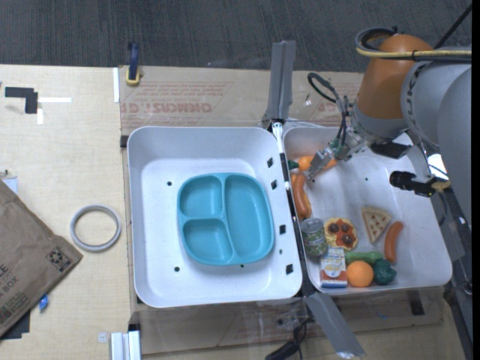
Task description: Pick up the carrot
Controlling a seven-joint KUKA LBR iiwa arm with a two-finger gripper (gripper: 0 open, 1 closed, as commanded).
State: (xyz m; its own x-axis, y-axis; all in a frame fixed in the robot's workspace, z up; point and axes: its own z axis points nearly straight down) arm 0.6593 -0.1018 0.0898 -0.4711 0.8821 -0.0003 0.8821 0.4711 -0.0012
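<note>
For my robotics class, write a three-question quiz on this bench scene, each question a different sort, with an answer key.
1. True or false: the teal divided plate lies in the left bin.
2. Multiple choice: the gripper is over which part of the right bin? A) near right corner B) far left corner C) middle of the near edge
3. Fill in: the grey tape ring lies on the ___, outside both bins.

Key
1. True.
2. B, next to the carrot, above the upper end of the hot dog.
3. Bench.
</note>
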